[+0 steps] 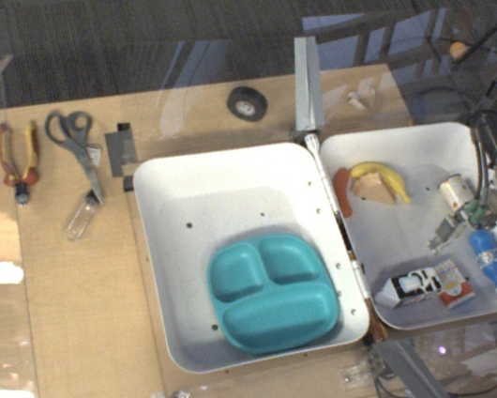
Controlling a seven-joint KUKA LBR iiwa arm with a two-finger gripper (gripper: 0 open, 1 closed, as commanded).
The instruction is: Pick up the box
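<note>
Glossy white plastic bins (225,173) on a matt wooden bench (76,300).

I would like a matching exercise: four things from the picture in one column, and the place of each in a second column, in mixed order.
Things:
1. teal tray
2. banana
3. scissors
4. blue bottle

Places:
A. on the bench, left of both bins
B. right bin, far part
C. left bin
D. right bin, near its right wall

Pairs: 1-C, 2-B, 3-A, 4-D
</note>
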